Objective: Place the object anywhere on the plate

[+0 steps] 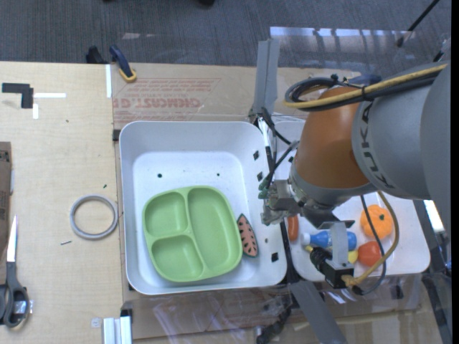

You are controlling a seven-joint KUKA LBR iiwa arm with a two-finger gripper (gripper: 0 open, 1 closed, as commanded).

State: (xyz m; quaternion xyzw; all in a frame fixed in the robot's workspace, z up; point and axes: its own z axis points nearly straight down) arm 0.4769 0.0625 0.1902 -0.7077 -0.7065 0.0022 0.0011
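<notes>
Wrist and gripper (pixel 276 210) of mine hang low over the wall where the two bins meet, at the left edge of the right shallow white bin (pixel 416 260). My grey arm with its orange band covers much of that bin from above. From this view I cannot tell how far the gripper is open, and I cannot tell if it has hold of anything.

Just beside the gripper, on its right, lies a small red oblong piece (pixel 292 226) on the floor of the right bin. Near it are a blue and yellow toy object (pixel 337 239), a round orange fruit (pixel 376 221) and a smaller red round piece (pixel 369 253).

The light green plastic plate with three compartments (pixel 192 231) lies flat in the left shallow white bin (pixel 136 192), toward its front. All three compartments have nothing in them. A toy watermelon slice, red with dark seeds (pixel 248 235), lies on the bin floor just beside the right rim of the plate, not on it.

On the wooden bench, left of the bins, lies a grey ring (pixel 93 216).
</notes>
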